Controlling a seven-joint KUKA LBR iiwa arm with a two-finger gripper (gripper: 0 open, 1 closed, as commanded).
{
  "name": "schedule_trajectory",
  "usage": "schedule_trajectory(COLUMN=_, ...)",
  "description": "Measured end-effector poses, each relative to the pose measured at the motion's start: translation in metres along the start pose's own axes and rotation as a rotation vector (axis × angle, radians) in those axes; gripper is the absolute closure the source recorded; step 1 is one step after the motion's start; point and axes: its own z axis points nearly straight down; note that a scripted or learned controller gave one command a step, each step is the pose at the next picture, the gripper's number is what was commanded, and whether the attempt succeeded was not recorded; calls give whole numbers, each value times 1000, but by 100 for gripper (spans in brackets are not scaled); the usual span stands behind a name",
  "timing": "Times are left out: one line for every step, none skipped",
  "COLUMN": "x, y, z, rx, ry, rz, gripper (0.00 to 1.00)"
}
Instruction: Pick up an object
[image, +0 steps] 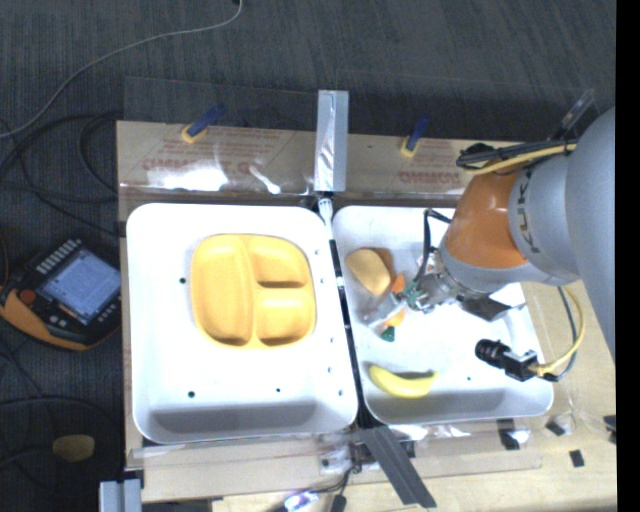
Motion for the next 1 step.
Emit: schedule_trajectory(x=0, y=1, z=-10, rx=-1, ry=1, rz=1, gripper=100)
